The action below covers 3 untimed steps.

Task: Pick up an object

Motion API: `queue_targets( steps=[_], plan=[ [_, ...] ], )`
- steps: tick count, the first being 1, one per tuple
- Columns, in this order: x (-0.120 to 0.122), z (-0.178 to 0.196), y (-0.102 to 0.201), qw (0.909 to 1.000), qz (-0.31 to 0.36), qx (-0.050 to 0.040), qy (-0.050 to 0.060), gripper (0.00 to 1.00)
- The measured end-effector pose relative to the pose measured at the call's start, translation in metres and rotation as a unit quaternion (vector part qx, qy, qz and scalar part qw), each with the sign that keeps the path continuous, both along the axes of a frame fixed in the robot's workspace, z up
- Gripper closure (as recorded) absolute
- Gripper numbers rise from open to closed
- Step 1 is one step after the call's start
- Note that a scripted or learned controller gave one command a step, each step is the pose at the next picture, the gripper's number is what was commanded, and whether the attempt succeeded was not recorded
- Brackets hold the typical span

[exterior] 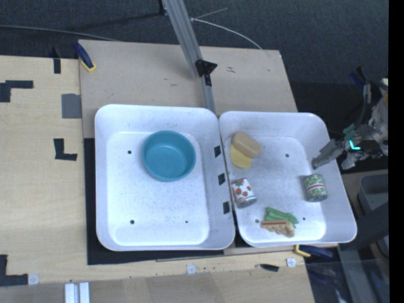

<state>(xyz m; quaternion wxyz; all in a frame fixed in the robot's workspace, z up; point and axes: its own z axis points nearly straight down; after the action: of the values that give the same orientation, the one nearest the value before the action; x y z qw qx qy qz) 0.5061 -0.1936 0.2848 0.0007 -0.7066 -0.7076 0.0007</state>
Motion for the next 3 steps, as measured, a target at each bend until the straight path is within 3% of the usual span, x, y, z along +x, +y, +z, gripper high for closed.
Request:
queue_targets(
  steps=[1,3],
  plan=[
    [0.0,0.0,0.0,1.0,0.0,-0.0001,0.0,0.0],
    [-0.005,-0.093,0.009,1.0,0.0,0.0005,0.002,0.0]
  ],
)
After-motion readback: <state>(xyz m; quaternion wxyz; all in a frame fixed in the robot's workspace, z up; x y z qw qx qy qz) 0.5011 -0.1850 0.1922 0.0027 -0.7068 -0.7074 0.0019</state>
